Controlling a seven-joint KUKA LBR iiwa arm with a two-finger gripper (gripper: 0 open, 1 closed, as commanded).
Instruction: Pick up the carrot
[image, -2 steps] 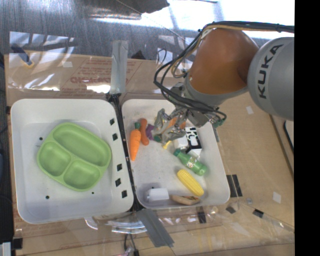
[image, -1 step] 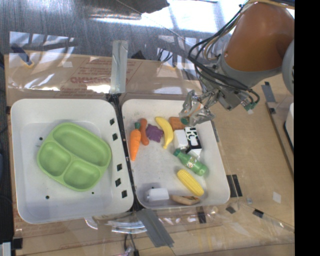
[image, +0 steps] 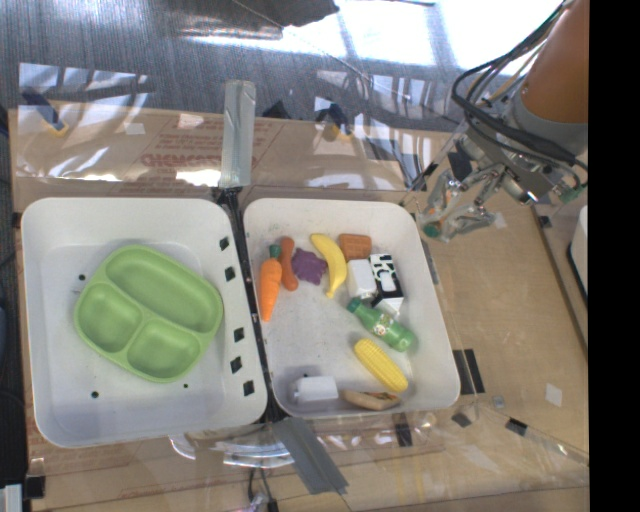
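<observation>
Two white bins on the desk, hand (image: 447, 222) hovering outside the right bin (image: 425, 290), grip state unclear, carrot (image: 270, 285) well left of it, beside a banana (image: 331, 262).

The carrot (image: 270, 287) is showing bright orange. Beside the carrot, a small purple thing (image: 308, 266) is lying, and next to that a banana (image: 331, 262) is glowing yellow. Past the banana, a brown block (image: 354, 246) and a black and white box (image: 385, 276) are sitting. A green bottle (image: 382, 324) and yellow corn (image: 380, 364) are lying below. Both bins (image: 420, 300) are looking white. Left of the carrot, a light green plate (image: 148, 312) is resting. The counter (image: 500, 300) is looking tan.
</observation>
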